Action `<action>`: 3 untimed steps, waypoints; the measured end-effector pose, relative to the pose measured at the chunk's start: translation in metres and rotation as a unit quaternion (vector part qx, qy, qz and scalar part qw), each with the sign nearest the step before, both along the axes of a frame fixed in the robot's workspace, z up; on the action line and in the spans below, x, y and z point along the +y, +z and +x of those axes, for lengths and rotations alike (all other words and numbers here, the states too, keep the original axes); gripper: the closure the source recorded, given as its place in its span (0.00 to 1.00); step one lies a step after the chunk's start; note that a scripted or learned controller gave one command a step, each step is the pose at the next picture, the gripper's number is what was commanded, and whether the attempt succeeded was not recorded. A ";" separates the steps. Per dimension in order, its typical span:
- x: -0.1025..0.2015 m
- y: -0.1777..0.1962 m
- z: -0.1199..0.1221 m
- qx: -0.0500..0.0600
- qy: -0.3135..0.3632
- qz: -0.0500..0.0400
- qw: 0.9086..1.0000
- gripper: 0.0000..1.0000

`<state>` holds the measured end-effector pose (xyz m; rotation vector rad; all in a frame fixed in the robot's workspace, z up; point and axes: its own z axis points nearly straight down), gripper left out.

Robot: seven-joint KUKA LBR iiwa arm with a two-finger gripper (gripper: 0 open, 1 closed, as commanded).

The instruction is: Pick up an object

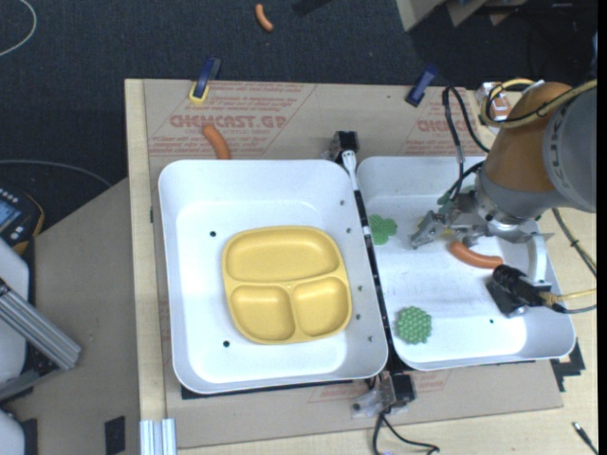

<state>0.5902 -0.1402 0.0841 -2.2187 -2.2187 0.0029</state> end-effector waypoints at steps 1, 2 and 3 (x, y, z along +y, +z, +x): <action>-0.001 0.012 0.001 -0.002 -0.001 0.000 1.000 1.00; -0.006 0.073 0.008 -0.006 0.000 -0.002 1.000 1.00; -0.005 0.126 0.020 -0.006 0.001 -0.002 1.000 1.00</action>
